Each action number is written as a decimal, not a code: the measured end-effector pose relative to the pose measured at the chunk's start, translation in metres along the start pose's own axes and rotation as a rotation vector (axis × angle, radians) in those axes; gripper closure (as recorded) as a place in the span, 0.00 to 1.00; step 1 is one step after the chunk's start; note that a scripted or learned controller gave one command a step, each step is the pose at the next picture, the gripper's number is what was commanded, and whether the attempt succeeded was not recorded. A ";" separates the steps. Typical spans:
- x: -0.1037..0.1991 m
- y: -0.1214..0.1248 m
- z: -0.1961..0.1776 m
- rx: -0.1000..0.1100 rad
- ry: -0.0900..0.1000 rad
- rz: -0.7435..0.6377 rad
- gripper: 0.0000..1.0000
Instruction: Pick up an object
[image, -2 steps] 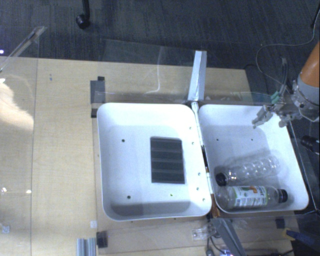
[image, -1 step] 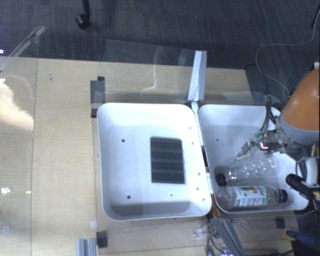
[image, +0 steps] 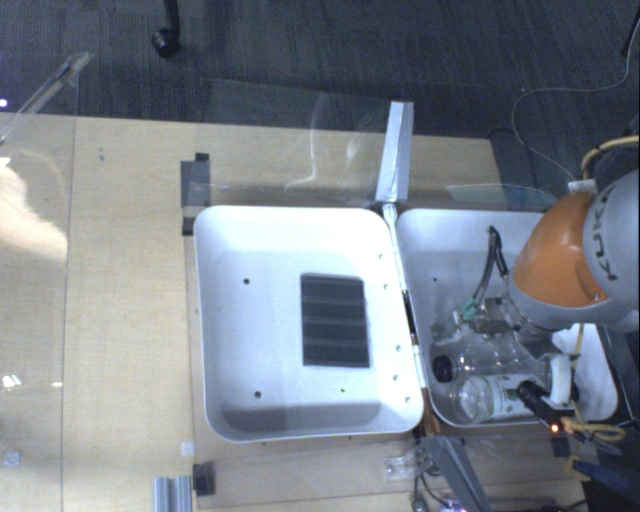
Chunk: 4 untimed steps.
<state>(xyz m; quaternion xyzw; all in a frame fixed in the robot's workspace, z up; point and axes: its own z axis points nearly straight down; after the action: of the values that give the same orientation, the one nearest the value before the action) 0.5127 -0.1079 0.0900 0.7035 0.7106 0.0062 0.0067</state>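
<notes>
Reaching down into the right bin (image: 420, 262), I have my claw (image: 487, 325) low among a clutter of clear things, and I cannot tell from above how it is set, since my own orange band (image: 556, 260) and wrist cover much of it. Just below the claw lies a clear plastic bottle (image: 478, 397) on its side, its dark cap (image: 442, 369) pointing away from my arm; a white object (image: 592, 372) sits beside it, toward my arm. The bottle looks the best target. To do this well I should centre over its body, straddle it across its width, not its length, and close slowly, because round clear plastic may roll or squirt out. The left bin (image: 225, 330) holds a dark ribbed slab (image: 334, 320), well apart.
</notes>
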 end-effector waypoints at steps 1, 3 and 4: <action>0.022 0.067 0.002 0.005 0.002 -0.043 0.00; 0.014 0.155 0.005 0.028 0.005 -0.331 0.00; 0.013 0.159 -0.009 0.011 -0.005 -0.336 1.00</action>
<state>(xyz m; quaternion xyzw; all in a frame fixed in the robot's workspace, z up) 0.6713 -0.0934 0.1015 0.5746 0.8184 -0.0005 0.0058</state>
